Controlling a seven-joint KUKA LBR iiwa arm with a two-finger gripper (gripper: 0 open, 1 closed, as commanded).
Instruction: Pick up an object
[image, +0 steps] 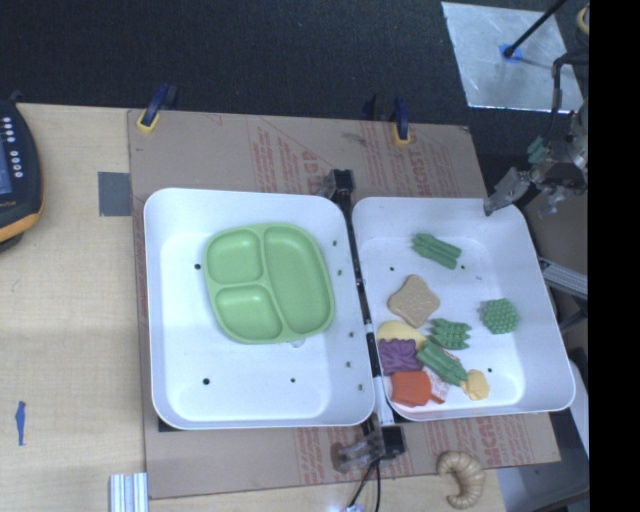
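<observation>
The right bin (520, 250) holds several toy foods. A green bean pod (436, 250) lies toward the back and a slice of bread (413, 298) sits in the middle. A broccoli head (498, 315) is at the right. At the front left are a purple grape bunch (398, 354), a red tomato (410, 387), a green pickle (441, 364), a green leafy piece (450, 332) and a small yellow piece (477, 384). My gripper (522, 183) is a dark shape beyond the right bin's back right corner, apart from all the foods.
The left bin (180, 380) holds a green divided plate (268, 282). A toy croissant (463, 476) lies on the cardboard in front of the right bin. A control pendant (15, 170) sits at the bench's left edge. Clamps (401, 122) hold the cardboard's back edge.
</observation>
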